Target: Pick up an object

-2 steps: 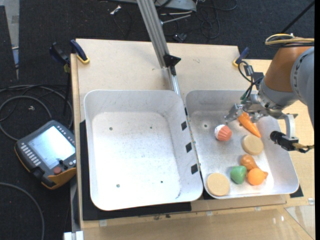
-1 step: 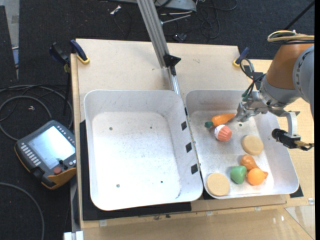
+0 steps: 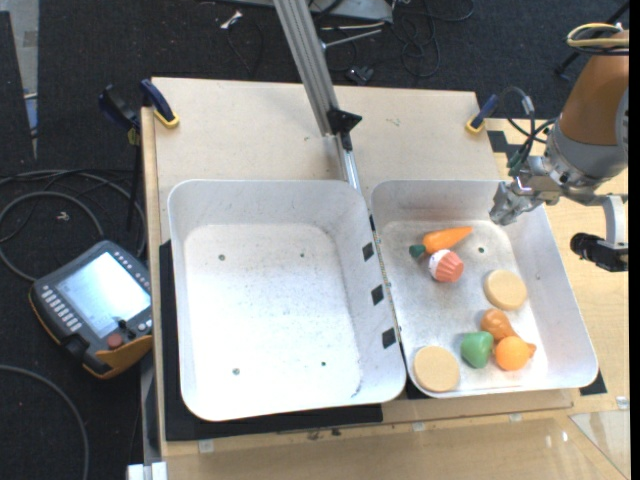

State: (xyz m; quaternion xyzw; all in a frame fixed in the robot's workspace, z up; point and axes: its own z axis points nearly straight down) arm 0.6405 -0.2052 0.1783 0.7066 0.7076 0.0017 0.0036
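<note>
Camera view: end effector hangs over right bin's far rim.

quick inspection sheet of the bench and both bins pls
surface: wooden bench bearing left bin and right bin
job's things: all in right bin: carrot, pink-white ball, two tan discs, green piece, two orange pieces
clutter: nothing seen
grippers: gripper over right bin's far right corner
cables: black cables on floor
surroundings: teach pendant, metal pole
</note>
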